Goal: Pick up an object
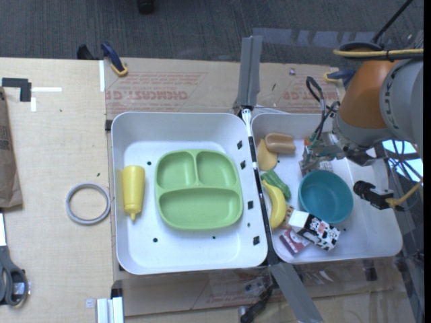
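Grey arm (406, 99), orange band, black and yellow cables.

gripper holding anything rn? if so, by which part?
Cannot be told. The gripper hangs low over the right bin, just above the teal bowl, but no object shows between its tips at this slant.

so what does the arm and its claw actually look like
The arm is a rounded grey body with a broad orange band above the wrist. Black and yellow cables loop around it. The claw is a small dark metal assembly, too cluttered to make out finer detail.
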Available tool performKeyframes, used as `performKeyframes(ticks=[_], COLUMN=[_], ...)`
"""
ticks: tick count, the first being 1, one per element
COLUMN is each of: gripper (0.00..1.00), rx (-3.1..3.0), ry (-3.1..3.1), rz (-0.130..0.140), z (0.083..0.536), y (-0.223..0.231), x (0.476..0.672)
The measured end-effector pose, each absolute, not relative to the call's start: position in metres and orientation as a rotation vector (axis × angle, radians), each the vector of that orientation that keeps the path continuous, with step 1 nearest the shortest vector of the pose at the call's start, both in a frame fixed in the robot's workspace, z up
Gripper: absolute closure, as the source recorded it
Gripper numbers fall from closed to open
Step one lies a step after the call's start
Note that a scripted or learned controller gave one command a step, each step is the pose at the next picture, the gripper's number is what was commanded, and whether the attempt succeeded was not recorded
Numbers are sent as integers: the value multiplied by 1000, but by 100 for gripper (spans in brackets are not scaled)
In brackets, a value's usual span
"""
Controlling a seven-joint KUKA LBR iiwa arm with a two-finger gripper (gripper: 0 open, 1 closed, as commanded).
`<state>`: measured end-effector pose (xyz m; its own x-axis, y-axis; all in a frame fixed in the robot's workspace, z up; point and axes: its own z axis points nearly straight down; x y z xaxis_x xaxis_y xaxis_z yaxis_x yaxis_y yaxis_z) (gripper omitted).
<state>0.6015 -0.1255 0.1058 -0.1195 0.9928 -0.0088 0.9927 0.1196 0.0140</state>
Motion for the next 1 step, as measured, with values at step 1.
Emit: performKeyframes(ticks=[1], gripper=[0], rx=[2075], ry=[2338], rz=[7], z=[106], y=[-126], x=[601])
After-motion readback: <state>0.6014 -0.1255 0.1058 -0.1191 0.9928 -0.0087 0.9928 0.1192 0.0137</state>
